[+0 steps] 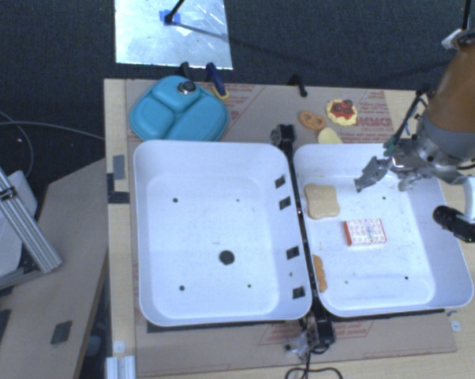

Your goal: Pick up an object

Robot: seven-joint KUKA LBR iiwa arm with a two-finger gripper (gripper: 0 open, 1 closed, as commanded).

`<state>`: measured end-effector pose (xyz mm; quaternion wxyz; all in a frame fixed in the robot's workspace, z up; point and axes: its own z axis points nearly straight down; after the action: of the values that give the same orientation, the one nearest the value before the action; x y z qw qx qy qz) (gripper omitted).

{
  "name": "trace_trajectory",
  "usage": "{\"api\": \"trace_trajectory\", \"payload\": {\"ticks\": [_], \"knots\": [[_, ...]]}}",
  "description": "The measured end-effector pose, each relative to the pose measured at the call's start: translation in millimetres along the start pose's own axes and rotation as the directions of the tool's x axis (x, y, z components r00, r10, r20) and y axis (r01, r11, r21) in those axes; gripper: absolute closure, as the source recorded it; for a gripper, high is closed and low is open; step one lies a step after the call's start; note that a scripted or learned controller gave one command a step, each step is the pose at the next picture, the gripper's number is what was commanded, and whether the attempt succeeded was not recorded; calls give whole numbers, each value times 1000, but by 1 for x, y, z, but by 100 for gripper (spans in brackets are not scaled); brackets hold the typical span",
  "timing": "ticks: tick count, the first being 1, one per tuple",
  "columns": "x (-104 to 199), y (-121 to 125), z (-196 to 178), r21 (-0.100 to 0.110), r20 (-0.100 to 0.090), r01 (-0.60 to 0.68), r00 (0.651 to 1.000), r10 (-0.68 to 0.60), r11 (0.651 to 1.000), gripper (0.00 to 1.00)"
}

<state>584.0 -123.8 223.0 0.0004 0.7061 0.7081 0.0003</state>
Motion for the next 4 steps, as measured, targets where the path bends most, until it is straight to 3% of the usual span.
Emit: {"api": "trace_trajectory", "payload": {"ticks": [1,2,3,4], "knots": [[9,-20,119,-1,0,-1,1000,1,1000,0],[34,7,132,-17,6,0,1000,0,1000,0],[11,83,118,-9,2,3,1000,-3,1000,0],[-5,31,135,-12,-1,-4,1000,4,1000,0]]}}
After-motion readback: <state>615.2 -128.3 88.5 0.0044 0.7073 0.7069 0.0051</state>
